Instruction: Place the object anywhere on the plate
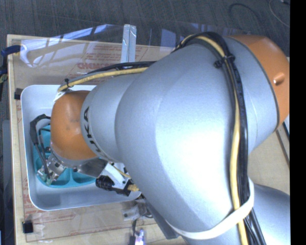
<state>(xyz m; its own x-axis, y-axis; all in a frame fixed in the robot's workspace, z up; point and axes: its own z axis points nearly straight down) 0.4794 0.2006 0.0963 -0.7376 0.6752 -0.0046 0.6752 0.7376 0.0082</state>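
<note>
The grey arm with its orange band (69, 124) reaches from the right over the left white bin (28, 137). Under the wrist lies a teal compartment plate (66, 178), mostly covered by the arm. The gripper (50, 173) hangs low over the plate's left part, its tip at or just above the teal surface. The wrist and cables hide most of it, and I see no object there.
The arm's large grey body covers the right bin and most of the bench. A clear plastic wall (81, 45) stands behind the bins. The wooden bench edge (15, 75) runs along the left, with black clips at the corners.
</note>
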